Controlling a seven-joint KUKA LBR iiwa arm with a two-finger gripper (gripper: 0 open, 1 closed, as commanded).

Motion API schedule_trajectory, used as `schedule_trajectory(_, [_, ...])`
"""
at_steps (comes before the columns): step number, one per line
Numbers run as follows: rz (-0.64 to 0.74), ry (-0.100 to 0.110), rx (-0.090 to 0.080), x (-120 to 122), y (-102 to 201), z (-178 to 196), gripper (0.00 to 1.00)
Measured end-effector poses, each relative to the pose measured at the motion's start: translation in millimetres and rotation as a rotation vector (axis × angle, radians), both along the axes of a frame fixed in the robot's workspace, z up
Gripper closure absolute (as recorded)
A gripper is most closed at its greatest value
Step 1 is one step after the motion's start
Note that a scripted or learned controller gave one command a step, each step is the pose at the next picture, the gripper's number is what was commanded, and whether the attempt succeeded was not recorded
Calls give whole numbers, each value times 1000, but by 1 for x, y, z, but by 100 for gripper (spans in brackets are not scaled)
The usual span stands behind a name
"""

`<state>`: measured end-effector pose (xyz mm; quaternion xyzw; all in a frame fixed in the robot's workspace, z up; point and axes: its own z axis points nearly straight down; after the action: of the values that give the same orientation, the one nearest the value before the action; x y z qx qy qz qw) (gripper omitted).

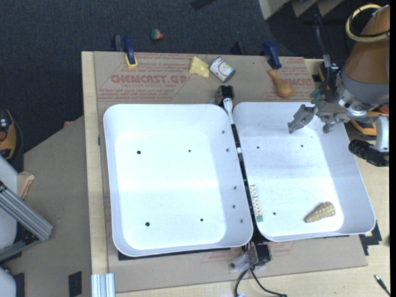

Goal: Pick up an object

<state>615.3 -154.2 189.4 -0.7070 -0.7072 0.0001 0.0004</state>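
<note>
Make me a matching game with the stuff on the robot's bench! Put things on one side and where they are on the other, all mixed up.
Things:
1. ridged tan cone
2. yellow wedge
3. tan wooden peg
4. gripper

Places:
A. on the brown board behind the bins, beside a small grey and white block
B. over the far side of the right bin
C. lying in the right bin, near its front corner
D. on the brown board behind the right bin, below a blue clamp

Pairs: 1-C, 2-A, 3-D, 4-B
</note>
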Motion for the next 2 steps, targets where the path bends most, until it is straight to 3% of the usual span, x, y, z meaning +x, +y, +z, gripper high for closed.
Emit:
schedule_trajectory(1, [8,-22,-1,-17,68,195,0])
schedule_trajectory(2, [2,-23,-3,-47,71,357,0])
